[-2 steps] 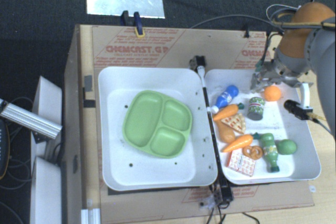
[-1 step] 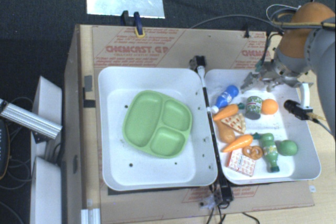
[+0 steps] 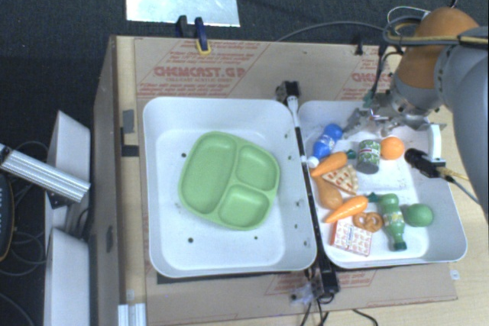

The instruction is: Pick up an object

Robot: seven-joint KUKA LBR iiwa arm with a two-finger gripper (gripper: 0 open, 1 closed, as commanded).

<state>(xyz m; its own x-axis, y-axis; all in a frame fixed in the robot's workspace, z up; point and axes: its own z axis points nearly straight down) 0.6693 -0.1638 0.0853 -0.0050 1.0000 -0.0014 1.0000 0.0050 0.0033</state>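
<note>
Over right bin, back edge: tool hanging just above the rim, behind the pile of toy food. Fingers lost against grey wrist metal and cables; cannot tell whether spread or closed. Nothing seen between them.

Step in hand, by judgement: approach, before any grasp. No object lifted clear of the bin.

Candidates, all placed from the small dark can: orange ball just right of it, near touching. Blue bottle to its left, toward the divider. Carrot lower left, pizza slice below that. Second carrot, pretzel, cracker box, green bottle and green ball farther toward the front rim, well apart from the can.

Left bin with green divided plate; not in play.

Next move, as judged: drop straight down on can or orange ball, nearest to tool. Crowding there; risk of nudging a neighbour, or of the ball rolling off.
</note>
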